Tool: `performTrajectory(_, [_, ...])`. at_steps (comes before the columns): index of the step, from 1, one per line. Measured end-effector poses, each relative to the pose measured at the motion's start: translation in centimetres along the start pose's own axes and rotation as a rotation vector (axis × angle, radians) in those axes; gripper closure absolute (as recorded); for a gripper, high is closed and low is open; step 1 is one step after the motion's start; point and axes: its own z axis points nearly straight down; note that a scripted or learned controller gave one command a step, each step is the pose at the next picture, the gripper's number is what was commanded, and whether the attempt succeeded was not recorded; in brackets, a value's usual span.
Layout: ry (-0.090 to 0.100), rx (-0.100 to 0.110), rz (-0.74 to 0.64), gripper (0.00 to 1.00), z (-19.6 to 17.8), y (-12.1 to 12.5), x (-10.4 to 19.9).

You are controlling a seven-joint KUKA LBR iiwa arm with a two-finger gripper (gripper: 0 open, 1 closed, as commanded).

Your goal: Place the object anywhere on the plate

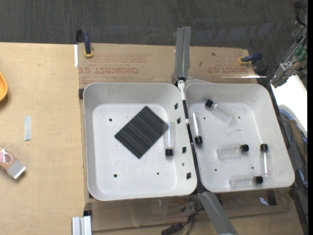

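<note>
Two white bins hold a black ridged plate, a vial touching its right corner.

Gripper assembly, partial, upper right edge: grey and dark metal parts, angular outline, thin cables alongside, small green patch near mid-length. Blurred; screws and markings too small to tell.

Plate in left bin — vial just right
</note>
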Motion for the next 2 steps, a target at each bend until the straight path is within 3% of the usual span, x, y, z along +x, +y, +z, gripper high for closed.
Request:
performTrajectory(1, [-0.001,-0.001,-0.352,1.00,-2.6,-2.8,-1.7])
performTrajectory(2, [0.000,0.001,-0.146,1.00,-2.5,-7.7,-7.2])
